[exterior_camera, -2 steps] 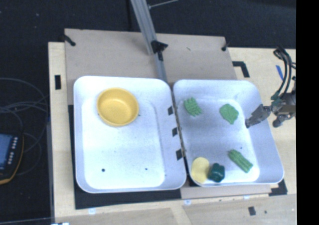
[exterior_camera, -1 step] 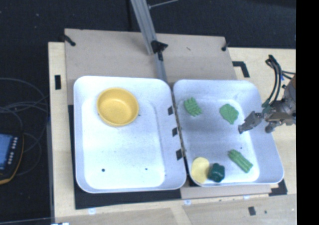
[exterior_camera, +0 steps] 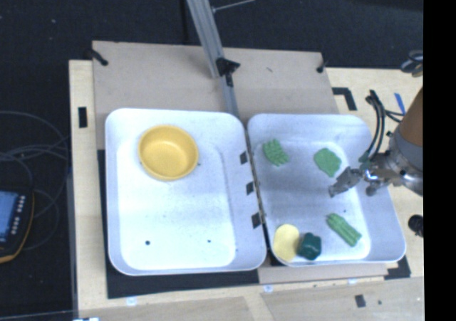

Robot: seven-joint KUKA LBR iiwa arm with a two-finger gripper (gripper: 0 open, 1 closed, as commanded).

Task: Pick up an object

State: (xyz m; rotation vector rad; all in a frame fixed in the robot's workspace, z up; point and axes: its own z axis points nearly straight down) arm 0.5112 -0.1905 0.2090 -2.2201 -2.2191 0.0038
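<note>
Hovering over the right bin (exterior_camera: 377, 241), my gripper (exterior_camera: 354, 181) is spread wide and empty, between two green pieces (exterior_camera: 328, 161); descending here risks closing on bare floor.

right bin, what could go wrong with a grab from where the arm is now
The gripper hangs between the green block and the ridged green piece, over neither, so a straight drop may close on nothing. The ridged piece lies near the right bin wall, which could block one finger. The yellow piece and dark green one touch, so both might lift.
</note>
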